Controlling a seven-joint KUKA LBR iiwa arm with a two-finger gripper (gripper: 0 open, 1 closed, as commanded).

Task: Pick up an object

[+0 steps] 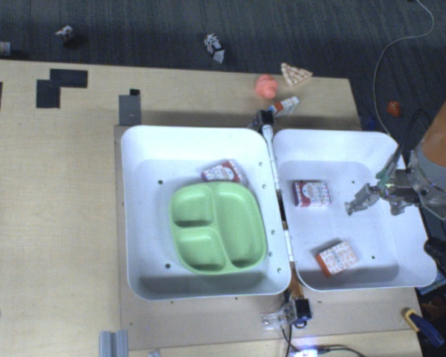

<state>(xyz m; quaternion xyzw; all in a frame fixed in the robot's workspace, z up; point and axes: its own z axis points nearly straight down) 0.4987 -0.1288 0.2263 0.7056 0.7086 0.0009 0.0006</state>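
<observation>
Camera view: three small cartons (311, 193), one green tray (217, 226).

Pink ball (266, 86) beyond the bins (134, 199)

One fixed camera looks down aslant on both bins (134, 199) from above.

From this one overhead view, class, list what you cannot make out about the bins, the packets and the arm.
- Print on the two small packets in the right bin: too small and blurred to read.
- Third packet in the left bin: its near edge meets the green divided plate; overlap unclear.
- Tool: too blurred to tell its finger state.
- Arm: cut off by the right edge.
</observation>
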